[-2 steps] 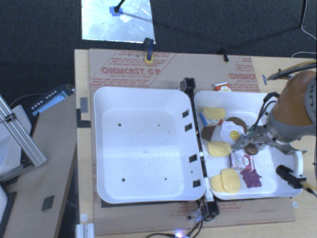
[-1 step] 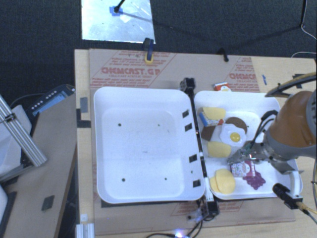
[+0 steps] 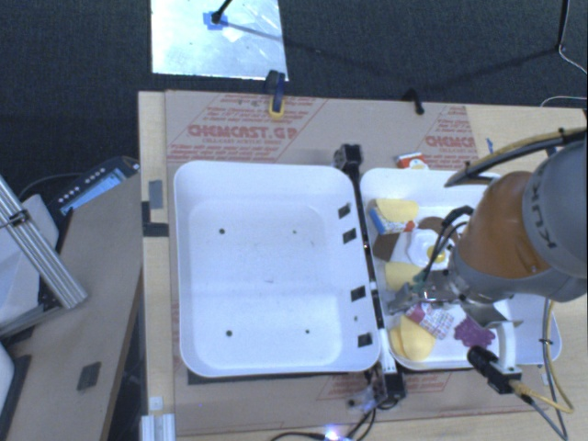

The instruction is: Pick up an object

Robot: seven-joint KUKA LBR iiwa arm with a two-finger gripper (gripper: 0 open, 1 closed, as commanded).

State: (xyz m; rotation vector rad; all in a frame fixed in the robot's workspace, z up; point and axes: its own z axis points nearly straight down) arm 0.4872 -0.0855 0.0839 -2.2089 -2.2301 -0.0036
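Grey arm: KUKA arm with orange band, reaching in from the right, bent low over the right bin.
Gripper: gripper down among the clutter at the bin's left side, close to the divider; tips lost against the objects, so spread or pressed together cannot be told.
Under the tool: pink patterned packet just near of the tip, touching or nearly touching; whether anything sits between the tips cannot be told.
Closest neighbours: yellow rounded piece at the near left corner of the bin; another yellow piece just far of the tip; purple item to the right of the packet.
Farther in the bin: pale yellow object and brown card toward the far left; red-and-white item at the far rim.
Left bin: left bin, white, well apart from the tool.
Candidate: likely the pink packet or the near yellow piece, both within easy reach.
Doing it well: centre over one object, not the seam between two; descend straight, close fully before lifting, rise slowly and clear of the bin wall and divider.
Risk: flat packet may slip out; crowded neighbours may be nudged or dragged along.
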